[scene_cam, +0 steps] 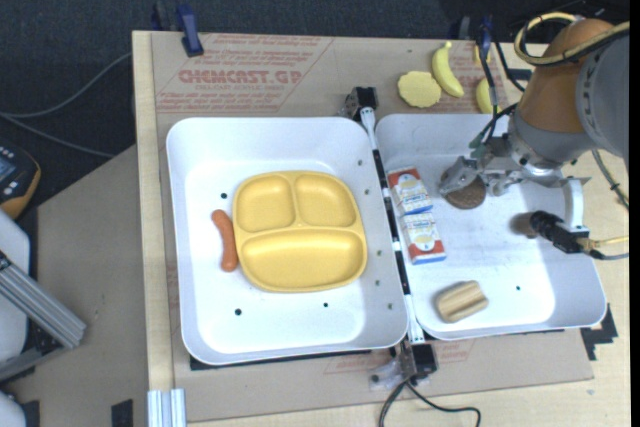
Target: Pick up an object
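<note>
In the right bin (560, 310), my gripper (468, 177) hangs low near the back, just right of centre. A brown round disc (466, 198) lies directly under its tip and is partly covered by it. A red and white carton (416, 215) lies along the bin's left wall, a short way left of the gripper. A tan bread roll (460, 300) rests near the front wall. The left bin (200, 305) holds a yellow divided plate (298, 230) with an orange sausage (226, 239) beside its left edge.
On the bench behind the right bin lie a yellow banana (449, 71) and a flat yellow piece (420, 89). The arm (560, 110) comes in over the right bin's back right corner. Blue clamps hold the board's far edge.
</note>
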`<state>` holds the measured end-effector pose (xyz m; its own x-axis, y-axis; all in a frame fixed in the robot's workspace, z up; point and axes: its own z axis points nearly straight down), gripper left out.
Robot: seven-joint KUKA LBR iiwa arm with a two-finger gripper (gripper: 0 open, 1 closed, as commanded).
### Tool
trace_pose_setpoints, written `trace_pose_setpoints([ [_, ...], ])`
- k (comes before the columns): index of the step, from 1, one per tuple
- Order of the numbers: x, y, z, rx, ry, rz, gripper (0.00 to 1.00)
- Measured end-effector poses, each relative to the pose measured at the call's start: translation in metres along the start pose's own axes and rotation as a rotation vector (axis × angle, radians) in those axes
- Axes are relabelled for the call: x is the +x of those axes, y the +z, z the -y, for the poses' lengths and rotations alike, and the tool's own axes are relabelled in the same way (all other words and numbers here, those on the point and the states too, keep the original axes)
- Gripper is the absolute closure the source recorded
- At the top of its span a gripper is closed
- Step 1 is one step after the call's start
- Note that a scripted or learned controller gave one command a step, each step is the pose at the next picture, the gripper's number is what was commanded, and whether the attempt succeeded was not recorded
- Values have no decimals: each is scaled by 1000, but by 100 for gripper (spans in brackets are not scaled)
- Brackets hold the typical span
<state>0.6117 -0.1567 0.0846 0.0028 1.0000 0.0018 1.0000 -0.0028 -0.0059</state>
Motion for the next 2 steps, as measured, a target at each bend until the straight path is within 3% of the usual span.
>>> trace_pose_setpoints([
  [1,1,-11,-3,-8,-3,2,100],
  [2,107,-107,-10,-18,-15,-1,100],
])
